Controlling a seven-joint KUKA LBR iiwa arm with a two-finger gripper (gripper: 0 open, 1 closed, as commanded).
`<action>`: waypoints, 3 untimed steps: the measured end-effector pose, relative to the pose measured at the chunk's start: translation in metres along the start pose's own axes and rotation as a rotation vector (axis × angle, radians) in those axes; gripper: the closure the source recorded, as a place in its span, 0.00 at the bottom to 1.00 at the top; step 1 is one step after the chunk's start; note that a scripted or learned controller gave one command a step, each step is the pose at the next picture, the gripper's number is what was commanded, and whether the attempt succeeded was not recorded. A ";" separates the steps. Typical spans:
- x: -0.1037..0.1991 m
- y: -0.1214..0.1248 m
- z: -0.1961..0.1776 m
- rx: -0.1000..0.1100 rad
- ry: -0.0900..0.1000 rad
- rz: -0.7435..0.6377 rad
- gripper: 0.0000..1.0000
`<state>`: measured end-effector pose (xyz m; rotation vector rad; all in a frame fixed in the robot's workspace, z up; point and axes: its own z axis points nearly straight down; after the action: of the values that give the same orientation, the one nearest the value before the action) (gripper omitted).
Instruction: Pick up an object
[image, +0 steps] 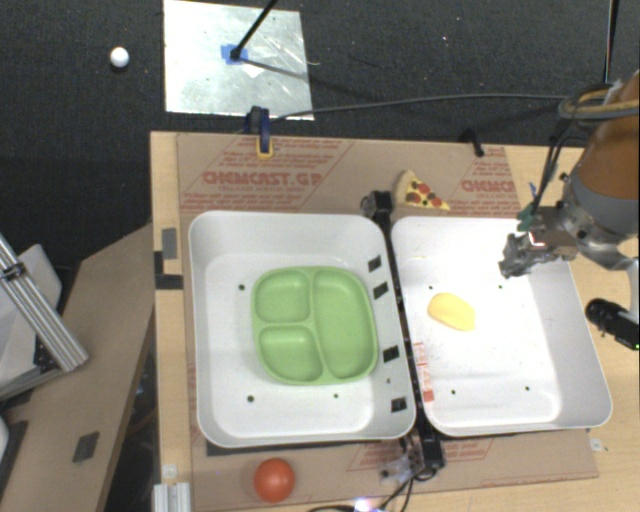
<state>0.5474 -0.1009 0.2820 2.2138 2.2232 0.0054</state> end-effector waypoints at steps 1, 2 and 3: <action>0.055 -0.004 0.014 0.003 0.002 -0.005 1.00; 0.102 0.010 0.020 0.003 0.002 -0.005 1.00; 0.159 0.009 0.037 0.006 0.003 -0.006 1.00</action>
<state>0.5557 0.0577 0.2447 2.2116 2.2336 0.0020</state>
